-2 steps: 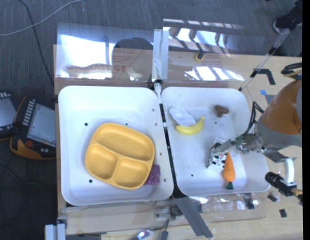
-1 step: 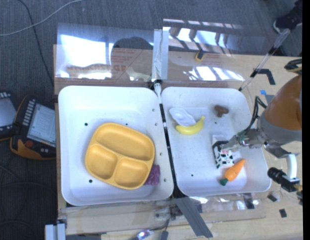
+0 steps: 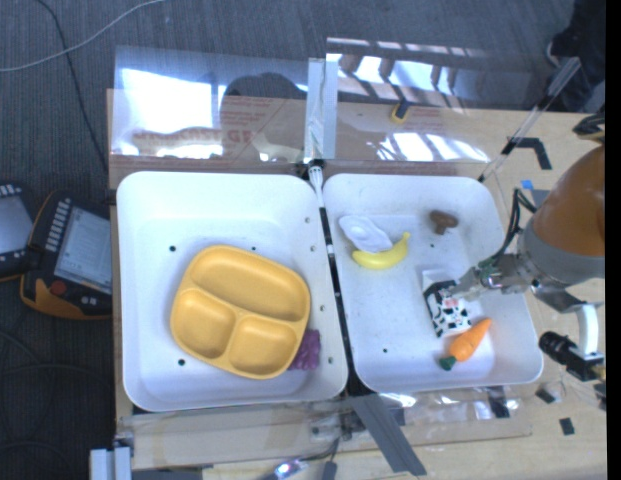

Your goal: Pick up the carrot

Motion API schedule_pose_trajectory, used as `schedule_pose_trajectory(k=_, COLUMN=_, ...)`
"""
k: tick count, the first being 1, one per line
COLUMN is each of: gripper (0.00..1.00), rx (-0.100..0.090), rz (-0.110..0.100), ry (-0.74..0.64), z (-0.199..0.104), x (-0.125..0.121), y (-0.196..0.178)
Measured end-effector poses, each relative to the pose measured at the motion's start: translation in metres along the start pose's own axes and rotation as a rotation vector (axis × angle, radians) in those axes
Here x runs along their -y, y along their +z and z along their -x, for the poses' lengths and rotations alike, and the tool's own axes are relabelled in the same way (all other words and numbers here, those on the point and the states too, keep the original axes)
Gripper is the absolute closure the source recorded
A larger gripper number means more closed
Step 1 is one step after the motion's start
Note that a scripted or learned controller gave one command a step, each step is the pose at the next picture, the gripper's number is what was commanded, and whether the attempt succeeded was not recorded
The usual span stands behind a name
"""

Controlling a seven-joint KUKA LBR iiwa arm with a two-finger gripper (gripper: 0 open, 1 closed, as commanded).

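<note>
Carrot (image 3: 468,341) lying in right bin (image 3: 390,363), near front corner, just below and apart from gripper (image 3: 468,284) (finger state cannot be told), cow-patterned toy (image 3: 448,313) between.

Orange carrot (image 3: 469,340) (green tip), yellow banana (image 3: 381,254), yellow tray (image 3: 240,310) — black-and-white spotted toy (image 3: 449,314), purple item (image 3: 309,349).

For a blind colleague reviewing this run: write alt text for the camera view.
An orange carrot lies in the near right corner of the right white bin, with the arm's gripper just above it beside a black-and-white cow toy. The same bin holds a banana, a white object and a small brown item. The left bin holds a yellow divided tray with a purple item at its edge.
</note>
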State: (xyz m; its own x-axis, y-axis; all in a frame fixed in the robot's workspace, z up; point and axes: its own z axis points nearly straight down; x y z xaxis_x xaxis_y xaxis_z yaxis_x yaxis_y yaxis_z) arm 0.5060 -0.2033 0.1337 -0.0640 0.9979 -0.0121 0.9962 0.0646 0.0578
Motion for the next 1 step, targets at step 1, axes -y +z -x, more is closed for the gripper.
schedule_pose_trajectory(k=1, gripper=0.0, rx=0.0, rz=-0.001, ry=0.0, z=-0.0001, x=0.0003, y=0.0003)
